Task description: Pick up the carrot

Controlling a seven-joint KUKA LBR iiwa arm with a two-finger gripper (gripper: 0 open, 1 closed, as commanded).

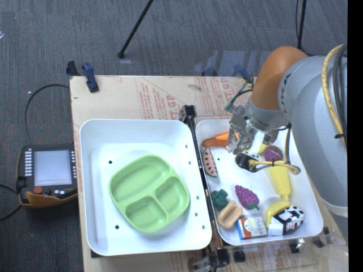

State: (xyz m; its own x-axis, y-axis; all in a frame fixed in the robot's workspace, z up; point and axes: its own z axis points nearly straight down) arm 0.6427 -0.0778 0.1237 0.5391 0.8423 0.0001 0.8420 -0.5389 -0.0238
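Observation:
The orange carrot (217,140) lies in the far left corner of the right bin (313,205), close to the wall between the bins. My gripper (240,145) hangs low over the bin just to the right of the carrot, touching or nearly touching its right end. The wrist hides that end of the carrot. The view does not show the carrot between the fingers.
A watermelon slice (210,163), a green toy (219,197), purple grapes (247,196), a bread roll (229,213), a yellow bottle (281,180), a banana (277,209) and small cartons (292,220) crowd the right bin. The left bin (93,152) holds a green divided plate (149,193).

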